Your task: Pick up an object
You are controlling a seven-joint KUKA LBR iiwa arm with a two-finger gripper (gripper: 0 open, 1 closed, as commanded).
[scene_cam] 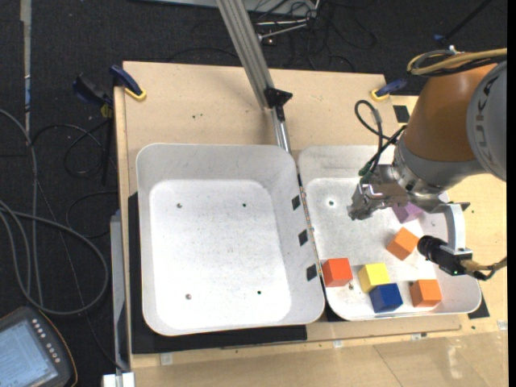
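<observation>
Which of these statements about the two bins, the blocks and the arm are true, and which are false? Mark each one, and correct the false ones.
1. All the blocks lie in the right bin. True.
2. The blue block touches the yellow block. True.
3. The gripper hangs over the left bin. False: it is over the right bin, above the blocks.
4. There are three orange blocks. True: one near the bin's left wall, one tilted under the arm, one by the near right corner.
5. The purple block lies in full view at the bin's near edge. False: it sits farther back, partly hidden by the arm.
</observation>
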